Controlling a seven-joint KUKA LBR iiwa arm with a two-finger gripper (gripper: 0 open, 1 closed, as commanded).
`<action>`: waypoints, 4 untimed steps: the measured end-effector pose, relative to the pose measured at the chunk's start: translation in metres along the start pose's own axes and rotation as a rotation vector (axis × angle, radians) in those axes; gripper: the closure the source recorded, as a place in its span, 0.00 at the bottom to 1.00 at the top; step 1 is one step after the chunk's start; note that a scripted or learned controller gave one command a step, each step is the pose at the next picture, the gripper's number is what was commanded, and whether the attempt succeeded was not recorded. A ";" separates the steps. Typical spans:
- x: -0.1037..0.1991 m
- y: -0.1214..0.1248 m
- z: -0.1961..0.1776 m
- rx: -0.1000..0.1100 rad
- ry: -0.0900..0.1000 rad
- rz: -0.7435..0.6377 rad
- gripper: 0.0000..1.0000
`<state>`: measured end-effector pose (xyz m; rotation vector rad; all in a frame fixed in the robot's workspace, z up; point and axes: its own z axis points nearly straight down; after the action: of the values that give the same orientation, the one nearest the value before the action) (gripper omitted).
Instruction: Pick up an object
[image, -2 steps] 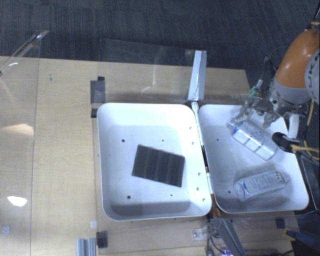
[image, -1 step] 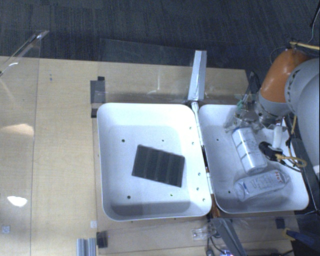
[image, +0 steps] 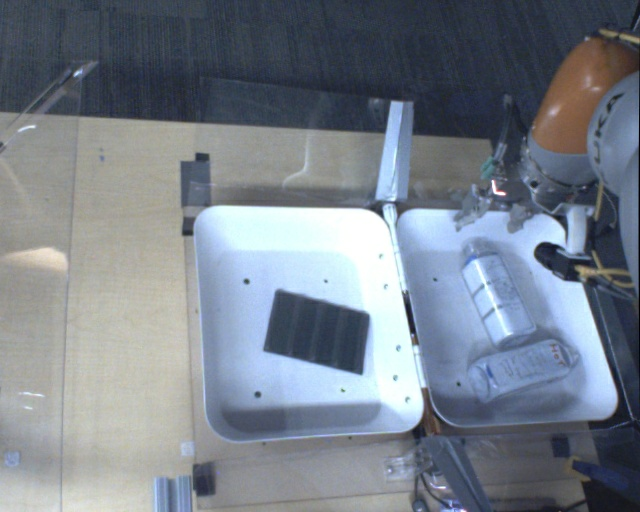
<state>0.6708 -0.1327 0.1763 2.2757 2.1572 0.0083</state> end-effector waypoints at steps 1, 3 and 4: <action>0.004 0.000 -0.088 -0.001 -0.001 -0.166 0.00; -0.024 -0.057 -0.019 0.005 0.001 -0.060 0.00; -0.030 -0.052 0.080 0.002 0.001 -0.172 0.00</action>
<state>0.6178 -0.1602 0.0959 2.0832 2.3462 0.0058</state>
